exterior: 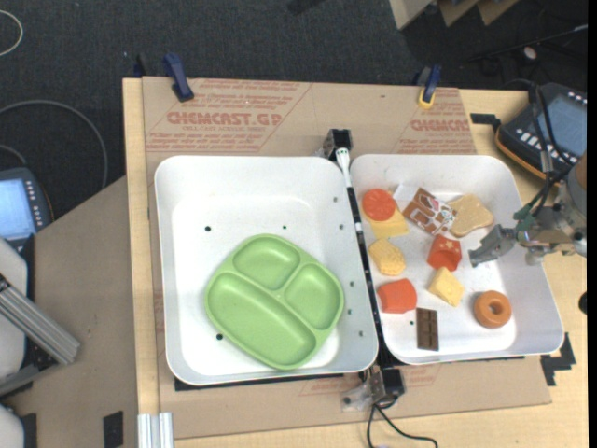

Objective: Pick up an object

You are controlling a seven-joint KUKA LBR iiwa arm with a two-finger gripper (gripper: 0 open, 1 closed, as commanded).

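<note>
- The gripper point(492, 244) hovers at the right bin's point(536, 339) right side, fingers spread, pinching nothing.
- The red block point(445, 251) lies just left of the fingers; the donut point(492, 309) sits below.

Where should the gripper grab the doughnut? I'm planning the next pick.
Across the doughnut's outer rim, or with one finger in its hole, coming straight down. It lies flat in the right bin, apart from the yellow wedge, so its rim looks free all round.

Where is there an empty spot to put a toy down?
Bare floor runs along the left bin behind and beside the green plate. The right bin is crowded with food toys; a small gap sits near the donut.
</note>
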